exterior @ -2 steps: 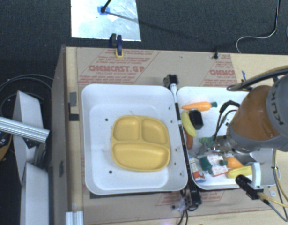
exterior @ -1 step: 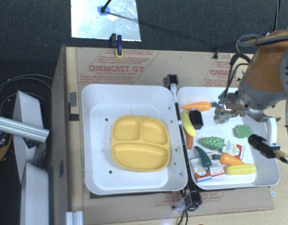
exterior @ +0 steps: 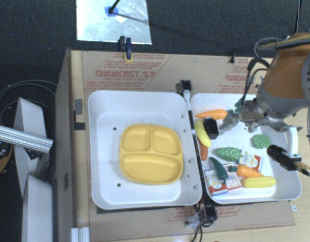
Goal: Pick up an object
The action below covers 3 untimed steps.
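Two bins: white bins sit side by side on the counter [exterior: 144,67], left bin [exterior: 102,115] and right bin [exterior: 291,185].
Left bin: it carries a yellow divided plate [exterior: 150,153], lying flat in the middle.
Right bin: toy food is crowded in here — a carrot [exterior: 211,114] at the far left, a banana [exterior: 202,134] along the left wall, green corn [exterior: 228,153] in the middle, yellow corn [exterior: 259,182] at the near edge, a small carton [exterior: 215,181] near left.
Arm: the grey arm [exterior: 291,79] reaches in from the right, over the far half of the right bin.
Pincer: the pincer [exterior: 234,119] hangs just right of the carrot; I cannot tell if it is open or closed, nothing visibly between its tips.
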Tool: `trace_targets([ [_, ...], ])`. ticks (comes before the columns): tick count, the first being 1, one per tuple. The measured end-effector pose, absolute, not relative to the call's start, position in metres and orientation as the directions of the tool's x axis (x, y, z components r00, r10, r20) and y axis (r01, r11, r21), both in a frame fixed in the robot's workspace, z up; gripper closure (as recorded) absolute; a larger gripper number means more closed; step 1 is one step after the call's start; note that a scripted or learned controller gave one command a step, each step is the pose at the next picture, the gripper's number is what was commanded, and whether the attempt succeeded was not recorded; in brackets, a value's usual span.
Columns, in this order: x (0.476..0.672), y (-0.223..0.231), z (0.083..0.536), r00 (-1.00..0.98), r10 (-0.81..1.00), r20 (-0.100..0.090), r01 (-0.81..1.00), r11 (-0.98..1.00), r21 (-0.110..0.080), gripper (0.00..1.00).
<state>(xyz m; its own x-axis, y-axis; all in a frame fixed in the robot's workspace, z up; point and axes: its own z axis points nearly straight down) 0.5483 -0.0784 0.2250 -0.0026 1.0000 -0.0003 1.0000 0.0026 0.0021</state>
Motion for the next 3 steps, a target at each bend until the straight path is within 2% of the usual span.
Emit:
trace_targets([
  [1, 0.580, -0.092, 0.102, -0.001, 1.000, 0.000, 1.000, 0.001, -0.003, 0.00],
  [2, 0.643, -0.103, 0.085, -0.005, 1.000, -0.001, 1.000, 0.005, 0.003, 0.00],
  [3, 0.604, -0.095, 0.084, -0.001, 1.000, 0.000, 1.000, 0.001, 0.001, 0.00],
])
